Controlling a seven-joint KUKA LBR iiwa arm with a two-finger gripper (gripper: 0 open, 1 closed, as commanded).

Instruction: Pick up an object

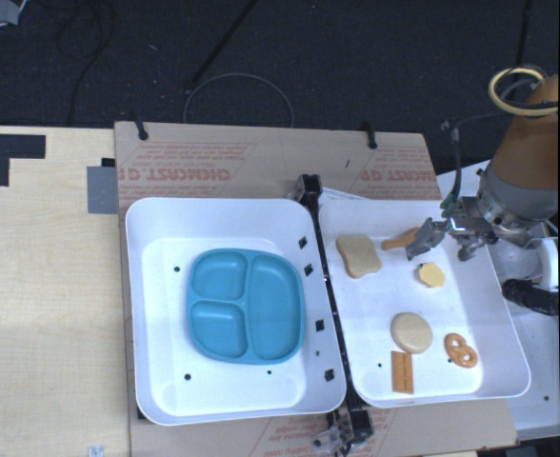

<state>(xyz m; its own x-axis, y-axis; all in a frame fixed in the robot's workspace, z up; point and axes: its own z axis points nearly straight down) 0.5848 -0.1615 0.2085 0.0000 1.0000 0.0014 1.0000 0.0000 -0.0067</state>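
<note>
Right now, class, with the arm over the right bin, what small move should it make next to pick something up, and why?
Probably a short move down toward the small yellow food piece. The claw hangs just above it in the right white bin, nearer to it than to the tan bread-shaped piece or the pretzel-shaped piece.

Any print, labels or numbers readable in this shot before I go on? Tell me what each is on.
"CHEMCAST G.P.": red print on the brown board behind the bins, upside down and mirrored in this view, so the reading is uncertain.
A second red print farther right on the same board: too faint to read.
Red print on the board's front edge below the bins: too small and cut off to read.
Blue plate, bins, food pieces: no text.
</note>
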